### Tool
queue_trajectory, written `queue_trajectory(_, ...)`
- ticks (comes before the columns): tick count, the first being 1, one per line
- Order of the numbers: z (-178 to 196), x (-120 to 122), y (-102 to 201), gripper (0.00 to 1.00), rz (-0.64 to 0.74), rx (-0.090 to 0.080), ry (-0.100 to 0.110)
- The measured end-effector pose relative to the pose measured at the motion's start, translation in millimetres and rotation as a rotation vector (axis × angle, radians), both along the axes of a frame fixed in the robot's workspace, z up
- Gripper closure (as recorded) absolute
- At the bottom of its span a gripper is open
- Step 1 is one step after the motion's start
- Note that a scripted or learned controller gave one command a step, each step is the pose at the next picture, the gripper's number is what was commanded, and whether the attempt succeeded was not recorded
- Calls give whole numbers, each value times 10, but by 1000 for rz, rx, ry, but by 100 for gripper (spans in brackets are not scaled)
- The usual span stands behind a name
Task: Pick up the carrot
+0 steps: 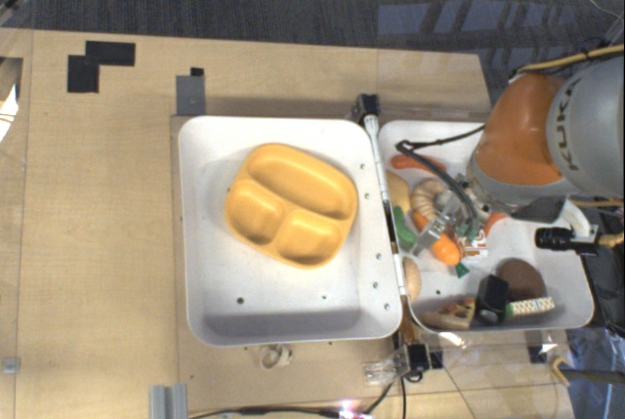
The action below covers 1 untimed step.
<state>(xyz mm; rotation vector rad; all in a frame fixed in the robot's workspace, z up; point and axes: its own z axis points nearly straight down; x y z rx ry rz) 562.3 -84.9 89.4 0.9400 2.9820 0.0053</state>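
We find the carrot (441, 247) lying in the right bin (576, 305) among clutter, with the gripper (451, 224) directly over it, jaws' state indeterminable; we advise closing squarely across the carrot before lifting straight up.

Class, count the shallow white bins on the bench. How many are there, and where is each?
2. One bin lies left, holding a yellow tray; the other bin lies right, under the arm.

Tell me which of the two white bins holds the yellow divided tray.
The left bin. The yellow three-compartment tray lies in it, while the right bin holds the carrot, other small items and the gripper.
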Motion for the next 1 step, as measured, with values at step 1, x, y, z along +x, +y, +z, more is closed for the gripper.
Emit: queue_trajectory(1, 132, 31, 11, 100, 7, -1, -9)
